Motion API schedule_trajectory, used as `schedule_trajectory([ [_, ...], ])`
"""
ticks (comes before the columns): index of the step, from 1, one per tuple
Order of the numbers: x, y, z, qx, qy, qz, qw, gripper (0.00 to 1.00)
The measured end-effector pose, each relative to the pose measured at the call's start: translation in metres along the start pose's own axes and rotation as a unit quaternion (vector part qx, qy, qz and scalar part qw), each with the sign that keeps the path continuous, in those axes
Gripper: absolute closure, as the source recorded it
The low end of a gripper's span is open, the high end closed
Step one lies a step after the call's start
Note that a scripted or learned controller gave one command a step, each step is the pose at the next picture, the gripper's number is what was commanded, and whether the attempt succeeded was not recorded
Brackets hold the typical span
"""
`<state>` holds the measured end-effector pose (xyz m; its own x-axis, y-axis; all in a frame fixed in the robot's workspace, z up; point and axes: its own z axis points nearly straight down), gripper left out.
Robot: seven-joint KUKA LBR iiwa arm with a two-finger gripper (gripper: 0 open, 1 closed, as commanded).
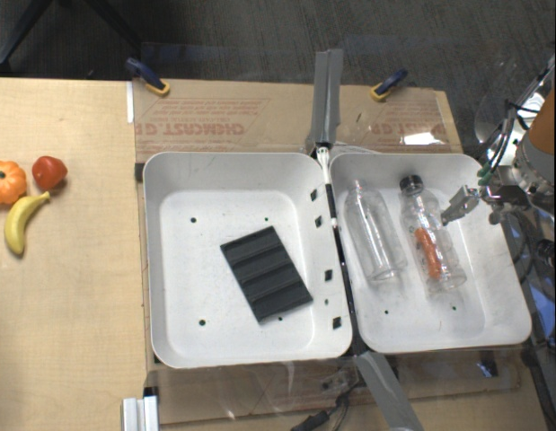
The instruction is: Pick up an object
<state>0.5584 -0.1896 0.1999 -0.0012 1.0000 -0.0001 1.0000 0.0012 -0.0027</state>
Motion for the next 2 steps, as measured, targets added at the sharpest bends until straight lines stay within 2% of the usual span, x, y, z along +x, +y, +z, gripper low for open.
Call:
schedule_trajectory([
  [1,0.0239,0.0153,0.1087,-0.001,0.0,-0.073,0.9974,0.0],
  [2,0.0227,0.0153,0.0993,-0.001,0.0,-0.071,0.9975,1.0],
])
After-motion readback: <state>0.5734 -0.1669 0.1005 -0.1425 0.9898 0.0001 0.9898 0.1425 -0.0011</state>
